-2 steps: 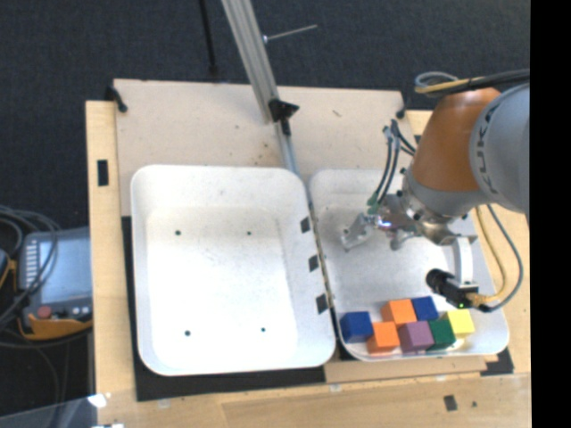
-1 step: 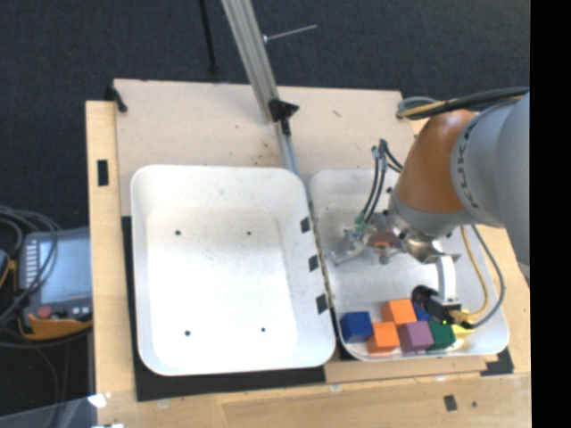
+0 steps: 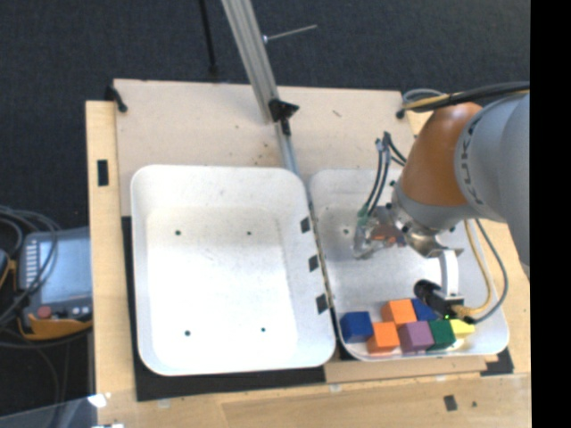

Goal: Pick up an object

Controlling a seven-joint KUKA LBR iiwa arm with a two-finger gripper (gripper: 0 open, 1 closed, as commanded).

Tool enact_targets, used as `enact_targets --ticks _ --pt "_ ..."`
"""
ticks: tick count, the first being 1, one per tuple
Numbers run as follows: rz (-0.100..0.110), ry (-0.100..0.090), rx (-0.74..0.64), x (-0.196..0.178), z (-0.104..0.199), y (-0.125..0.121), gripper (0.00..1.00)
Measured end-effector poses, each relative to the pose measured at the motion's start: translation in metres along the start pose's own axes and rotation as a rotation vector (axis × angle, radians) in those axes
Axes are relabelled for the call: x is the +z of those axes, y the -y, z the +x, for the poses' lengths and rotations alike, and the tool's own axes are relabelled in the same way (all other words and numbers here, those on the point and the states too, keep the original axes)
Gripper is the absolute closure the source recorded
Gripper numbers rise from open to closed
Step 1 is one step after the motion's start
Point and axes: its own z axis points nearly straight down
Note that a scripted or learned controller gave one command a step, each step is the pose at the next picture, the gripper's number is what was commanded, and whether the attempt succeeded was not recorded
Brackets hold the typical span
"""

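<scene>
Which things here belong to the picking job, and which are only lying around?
For the job: gripper, blue block, two orange blocks, purple block, green block, yellow block, right bin.
Just around: left bin, handheld controller, metal post.

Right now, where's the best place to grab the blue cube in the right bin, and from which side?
Grip the blue cube across its left and right faces, coming straight down from above. Its left face looks bare toward the white bin wall, though that gap seems tight; the orange cube sits close on its right, so the right finger probably has little room.
</scene>
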Motion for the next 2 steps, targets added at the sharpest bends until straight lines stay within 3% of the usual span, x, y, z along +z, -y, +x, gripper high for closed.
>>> enact_targets --ticks 2 --pt "-0.004 0.002 -0.016 -0.111 -0.005 -0.001 1.0"
